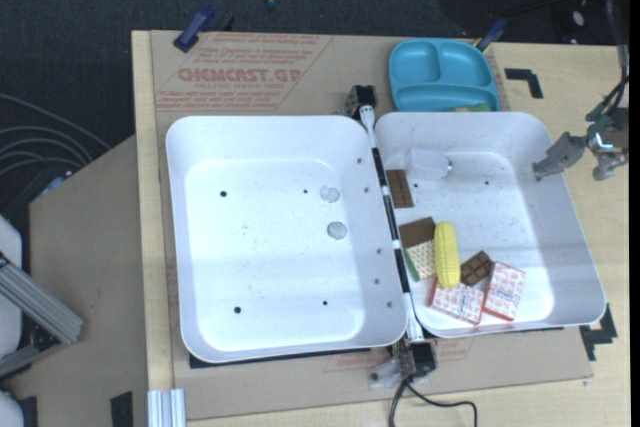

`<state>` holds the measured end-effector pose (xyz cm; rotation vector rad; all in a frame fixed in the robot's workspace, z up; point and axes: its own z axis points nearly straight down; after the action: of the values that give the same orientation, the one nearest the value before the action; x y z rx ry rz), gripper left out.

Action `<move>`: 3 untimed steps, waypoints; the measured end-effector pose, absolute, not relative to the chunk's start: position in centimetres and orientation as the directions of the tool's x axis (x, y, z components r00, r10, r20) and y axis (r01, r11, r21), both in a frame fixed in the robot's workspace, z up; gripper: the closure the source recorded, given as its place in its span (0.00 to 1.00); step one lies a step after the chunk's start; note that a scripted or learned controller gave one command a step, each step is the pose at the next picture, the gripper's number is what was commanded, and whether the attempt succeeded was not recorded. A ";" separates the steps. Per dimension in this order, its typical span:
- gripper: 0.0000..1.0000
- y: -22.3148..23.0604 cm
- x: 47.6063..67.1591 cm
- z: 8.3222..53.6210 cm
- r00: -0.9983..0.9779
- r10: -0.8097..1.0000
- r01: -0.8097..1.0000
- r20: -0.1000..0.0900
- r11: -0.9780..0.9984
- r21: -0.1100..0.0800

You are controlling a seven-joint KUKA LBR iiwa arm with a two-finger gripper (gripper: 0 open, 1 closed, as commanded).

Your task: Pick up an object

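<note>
The gripper hovers at the right bin's far edge; whether it is open I cannot tell. The yellow corn cob lies well down-left of it, long axis running toward me.

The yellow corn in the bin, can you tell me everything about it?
The corn is a small yellow cob, bumpy and shiny like plastic, probably a toy. It lies flat in the right bin, near the front left corner, its length running front to back. It rests on top of a pale waffle-like piece and touches a brown chocolate piece beside it.
</note>
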<state>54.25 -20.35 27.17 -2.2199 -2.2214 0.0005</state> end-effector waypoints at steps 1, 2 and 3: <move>0.00 -15.7 59.3 16.0 -0.001 1.000 1.000 0.001 0.001 -0.002; 0.00 -9.5 60.2 8.5 0.000 1.000 1.000 0.000 0.000 0.001; 0.00 -6.3 47.9 18.5 0.000 1.000 1.000 0.002 0.000 -0.003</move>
<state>47.91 -6.30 18.46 -2.2187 -2.2189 0.0012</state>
